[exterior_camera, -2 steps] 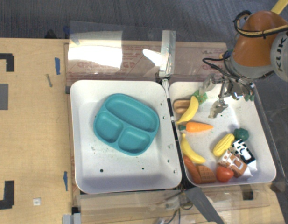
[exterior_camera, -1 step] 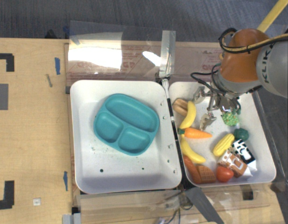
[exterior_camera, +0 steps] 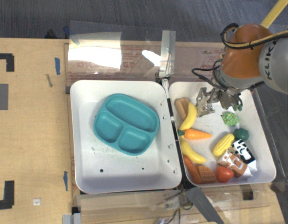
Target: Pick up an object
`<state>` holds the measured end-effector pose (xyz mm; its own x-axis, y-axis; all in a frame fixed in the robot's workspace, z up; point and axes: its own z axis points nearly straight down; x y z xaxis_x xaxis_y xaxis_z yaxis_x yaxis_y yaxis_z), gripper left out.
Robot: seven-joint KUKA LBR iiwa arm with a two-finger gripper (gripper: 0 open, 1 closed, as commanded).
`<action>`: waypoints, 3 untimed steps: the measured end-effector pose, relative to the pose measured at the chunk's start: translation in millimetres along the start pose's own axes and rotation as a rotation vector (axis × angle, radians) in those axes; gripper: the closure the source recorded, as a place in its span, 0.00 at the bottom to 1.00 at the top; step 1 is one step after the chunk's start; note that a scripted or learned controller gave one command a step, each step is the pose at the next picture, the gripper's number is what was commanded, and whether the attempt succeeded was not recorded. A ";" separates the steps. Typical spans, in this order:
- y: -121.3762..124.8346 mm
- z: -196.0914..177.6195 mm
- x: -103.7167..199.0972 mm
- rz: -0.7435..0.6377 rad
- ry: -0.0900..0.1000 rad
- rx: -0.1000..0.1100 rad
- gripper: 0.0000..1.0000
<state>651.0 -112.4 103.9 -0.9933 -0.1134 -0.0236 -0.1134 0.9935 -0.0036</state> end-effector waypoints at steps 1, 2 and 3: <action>-118.5 -103.3 -6.8 -0.059 0.006 0.007 1.00; -106.1 -4.2 28.5 -0.155 0.027 -0.010 1.00; -107.5 -10.8 25.2 -0.155 0.016 -0.004 0.00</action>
